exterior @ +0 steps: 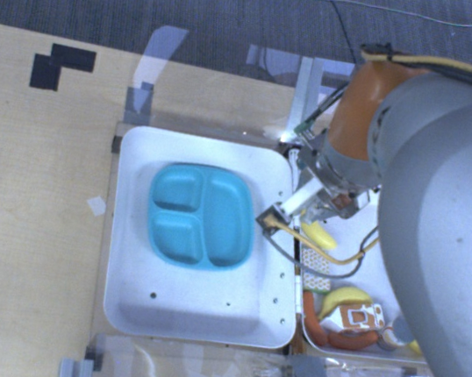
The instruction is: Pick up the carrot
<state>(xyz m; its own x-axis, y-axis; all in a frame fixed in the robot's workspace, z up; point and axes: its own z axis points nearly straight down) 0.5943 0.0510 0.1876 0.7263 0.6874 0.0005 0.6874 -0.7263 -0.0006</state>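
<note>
An orange-red, elongated curved thing that looks like the carrot lies along the front edge of the right bin. My gripper hangs over the left side of that bin, near the wall between the two bins and well behind the carrot. The arm's grey body hides most of the right bin. A small yellow piece sits directly under the gripper; whether it is held I cannot see.
The left bin holds a blue divided plate. In the right bin, by the carrot, lie a yellow banana-like thing, a small white and orange box and a speckled piece.
</note>
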